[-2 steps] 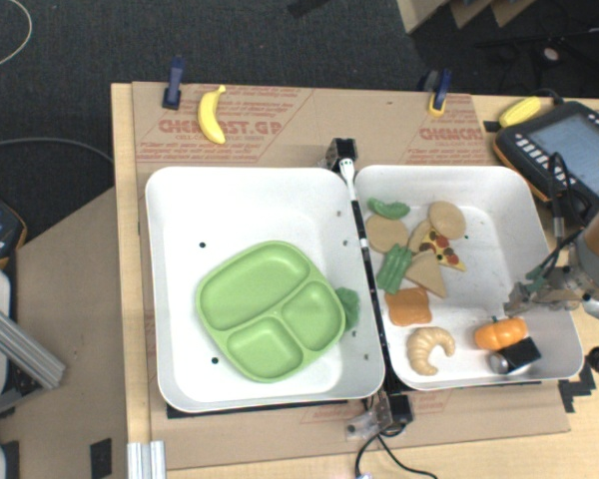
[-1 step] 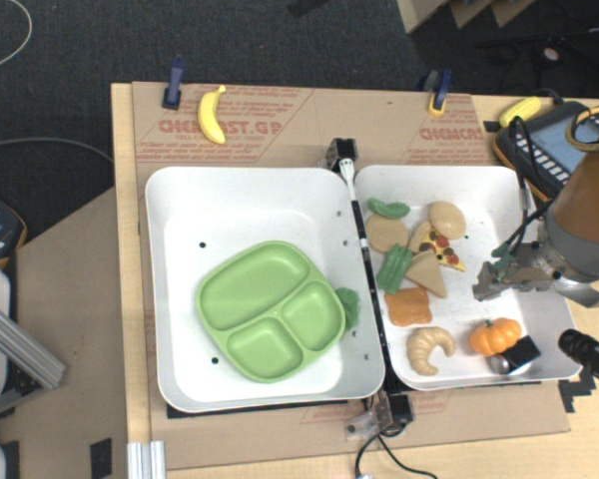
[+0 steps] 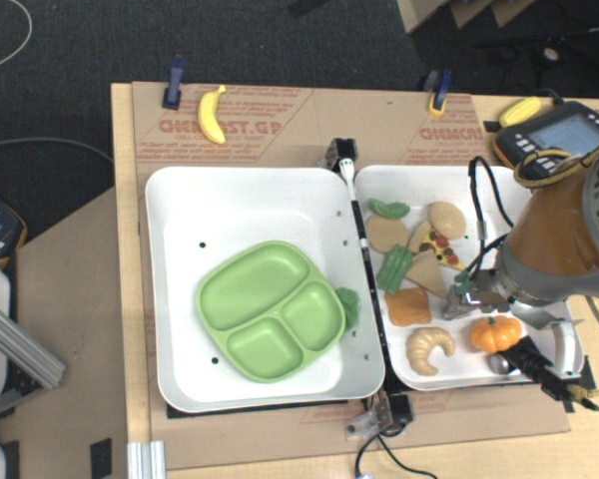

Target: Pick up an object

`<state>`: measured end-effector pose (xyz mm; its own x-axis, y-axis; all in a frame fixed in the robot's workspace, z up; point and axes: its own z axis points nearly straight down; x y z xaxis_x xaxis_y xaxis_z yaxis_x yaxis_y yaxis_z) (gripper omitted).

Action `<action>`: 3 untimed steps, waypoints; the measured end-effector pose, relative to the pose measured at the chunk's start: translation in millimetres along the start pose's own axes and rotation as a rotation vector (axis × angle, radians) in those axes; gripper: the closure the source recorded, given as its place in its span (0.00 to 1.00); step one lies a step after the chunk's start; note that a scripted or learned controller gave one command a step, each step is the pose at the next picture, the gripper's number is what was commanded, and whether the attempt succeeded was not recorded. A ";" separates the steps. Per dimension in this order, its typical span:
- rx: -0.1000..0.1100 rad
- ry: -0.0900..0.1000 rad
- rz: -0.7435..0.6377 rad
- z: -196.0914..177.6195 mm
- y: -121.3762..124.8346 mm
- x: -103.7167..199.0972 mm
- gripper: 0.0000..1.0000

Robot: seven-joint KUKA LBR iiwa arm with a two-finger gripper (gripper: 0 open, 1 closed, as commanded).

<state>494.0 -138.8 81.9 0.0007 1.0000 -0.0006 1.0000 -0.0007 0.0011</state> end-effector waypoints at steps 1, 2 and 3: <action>-0.003 -0.001 -0.004 -4.4 5.5 47.7 1.00; -0.010 0.005 -0.013 -108.9 4.3 152.8 1.00; -0.008 0.005 -0.013 -183.0 5.2 244.1 1.00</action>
<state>499.2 105.4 264.7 -0.0127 0.9999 0.0045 0.9999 0.0126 0.0095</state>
